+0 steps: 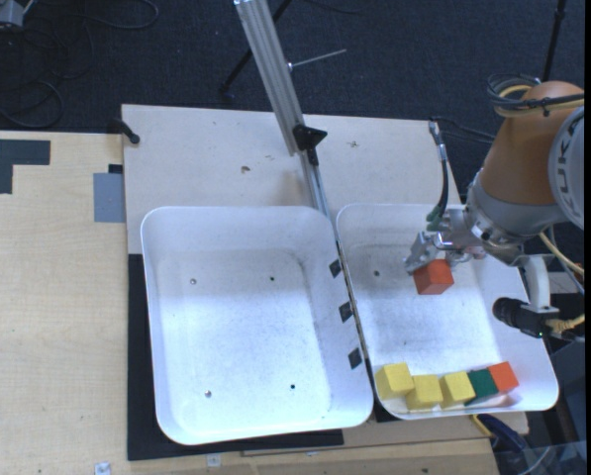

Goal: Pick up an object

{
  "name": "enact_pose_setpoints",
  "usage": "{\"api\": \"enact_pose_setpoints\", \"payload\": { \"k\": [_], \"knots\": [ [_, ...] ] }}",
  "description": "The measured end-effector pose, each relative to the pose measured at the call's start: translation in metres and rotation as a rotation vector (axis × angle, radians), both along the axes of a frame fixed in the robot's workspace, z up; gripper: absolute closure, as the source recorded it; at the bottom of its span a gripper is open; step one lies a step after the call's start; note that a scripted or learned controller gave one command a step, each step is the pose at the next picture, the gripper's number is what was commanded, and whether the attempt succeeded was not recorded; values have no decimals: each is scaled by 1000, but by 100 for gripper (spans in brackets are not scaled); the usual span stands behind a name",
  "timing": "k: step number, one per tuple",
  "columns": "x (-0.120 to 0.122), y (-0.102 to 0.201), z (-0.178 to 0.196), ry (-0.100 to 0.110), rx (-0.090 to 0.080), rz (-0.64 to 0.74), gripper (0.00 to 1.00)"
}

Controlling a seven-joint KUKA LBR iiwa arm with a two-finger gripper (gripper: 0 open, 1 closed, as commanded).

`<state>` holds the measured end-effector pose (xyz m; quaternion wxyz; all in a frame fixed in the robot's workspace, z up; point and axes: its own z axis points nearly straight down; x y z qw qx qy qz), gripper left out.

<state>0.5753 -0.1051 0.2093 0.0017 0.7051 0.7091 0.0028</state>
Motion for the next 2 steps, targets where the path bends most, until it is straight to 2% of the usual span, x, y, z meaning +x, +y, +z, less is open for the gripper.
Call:
{"api": "enact_pose_setpoints", "payload": {
  "k": [1, 2],
  "knots": [
    [-21, 107, -20, 13, 3, 0, 100],
    [-3, 187, -20, 10, 2, 1, 100]
  ]
}}
